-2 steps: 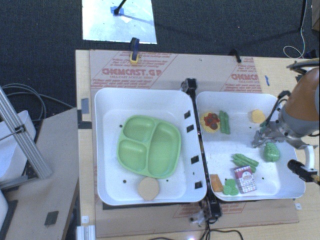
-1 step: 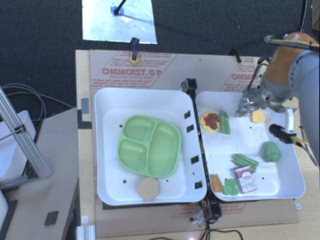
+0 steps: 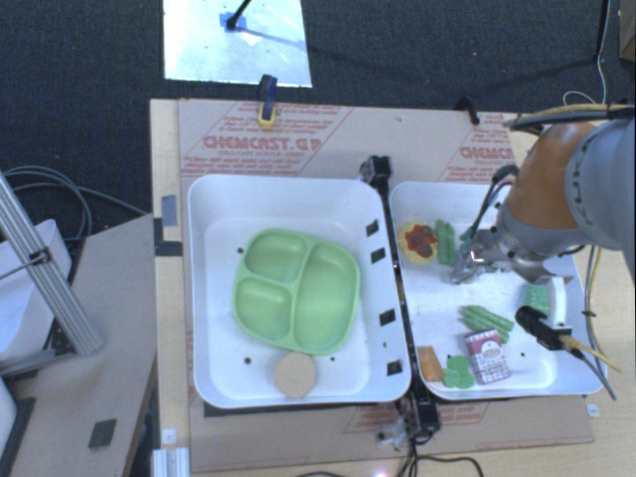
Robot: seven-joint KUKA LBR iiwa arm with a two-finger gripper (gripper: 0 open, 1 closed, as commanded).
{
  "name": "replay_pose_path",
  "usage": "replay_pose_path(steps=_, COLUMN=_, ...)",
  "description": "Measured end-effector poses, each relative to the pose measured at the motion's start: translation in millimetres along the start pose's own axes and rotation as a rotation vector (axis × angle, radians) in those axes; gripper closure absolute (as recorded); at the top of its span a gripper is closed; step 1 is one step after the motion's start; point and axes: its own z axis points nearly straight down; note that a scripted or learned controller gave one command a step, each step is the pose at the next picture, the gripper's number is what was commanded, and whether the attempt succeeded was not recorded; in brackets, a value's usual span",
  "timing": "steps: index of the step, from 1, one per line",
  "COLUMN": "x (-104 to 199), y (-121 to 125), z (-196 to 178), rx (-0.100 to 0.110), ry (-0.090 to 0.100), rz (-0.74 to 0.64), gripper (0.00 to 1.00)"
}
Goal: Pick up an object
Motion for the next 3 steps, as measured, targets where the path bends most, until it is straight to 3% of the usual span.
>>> replay_pose_path(steps=1, x=-26, y=93, z=-4, rx=-0.018, ry=-0.008, rz=-0.004, gripper=0.0)
replay_pose_path(steps=2, x=-69, y=21, z=-1, rx=-0.003, ry=-0.005, rz=0.007, gripper=0.0)
replay_pose_path(steps=3, x=-42, y=93, z=-3, rx=-0.016, ry=-0.006, rz=-0.006, gripper=0.0)
